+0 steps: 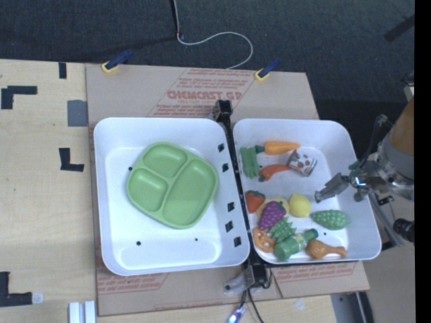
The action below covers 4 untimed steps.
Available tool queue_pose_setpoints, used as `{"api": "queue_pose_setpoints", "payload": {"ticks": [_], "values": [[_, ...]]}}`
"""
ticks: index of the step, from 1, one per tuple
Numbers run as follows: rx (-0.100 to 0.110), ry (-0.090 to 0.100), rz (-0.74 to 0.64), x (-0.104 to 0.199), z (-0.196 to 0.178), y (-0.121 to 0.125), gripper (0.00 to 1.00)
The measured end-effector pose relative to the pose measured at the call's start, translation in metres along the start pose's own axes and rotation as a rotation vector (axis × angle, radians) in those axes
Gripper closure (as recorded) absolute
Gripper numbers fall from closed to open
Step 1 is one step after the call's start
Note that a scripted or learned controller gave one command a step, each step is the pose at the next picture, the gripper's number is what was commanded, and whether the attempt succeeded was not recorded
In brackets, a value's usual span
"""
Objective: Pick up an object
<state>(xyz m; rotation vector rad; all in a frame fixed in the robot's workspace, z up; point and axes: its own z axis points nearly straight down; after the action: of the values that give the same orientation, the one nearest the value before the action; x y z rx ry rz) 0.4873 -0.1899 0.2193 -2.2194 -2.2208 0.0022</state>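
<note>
The cardboard sheet (202, 93) under both bins carries red print; its large line seems to read "CHEMCAST GP", partly covered by the black clip between the bins, and the smaller lines are too blurred to read. The left bin (111, 180) holds a green divided plate (173, 184). The right bin (337, 136) holds a heap of toy food: a green bumpy piece (329, 218), a purple grape bunch (271, 214), a carrot (281, 147), a yellow lemon (300, 206) and a red-spotted white item (302, 161) too small to identify. The arm (397, 153) is cut off at the right edge. Its gripper (330, 190) hangs over the right bin's right side, just above the green bumpy piece, with nothing visibly between its fingers; how wide they stand cannot be told.
</note>
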Motion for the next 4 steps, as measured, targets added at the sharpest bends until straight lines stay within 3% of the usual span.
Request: {"api": "queue_pose_setpoints", "payload": {"ticks": [1, 2, 3, 4], "values": [[-0.003, 0.003, -0.01, 0.086, -0.022, 0.004, 0.0], [-0.013, 0.002, -0.01, 0.153, -0.135, -0.003, 0.0], [0.0, -0.001, -0.004, 0.149, -0.138, -0.004, 1.0], [-0.008, 0.001, -0.007, 0.193, -0.203, -0.004, 1.0]]}}
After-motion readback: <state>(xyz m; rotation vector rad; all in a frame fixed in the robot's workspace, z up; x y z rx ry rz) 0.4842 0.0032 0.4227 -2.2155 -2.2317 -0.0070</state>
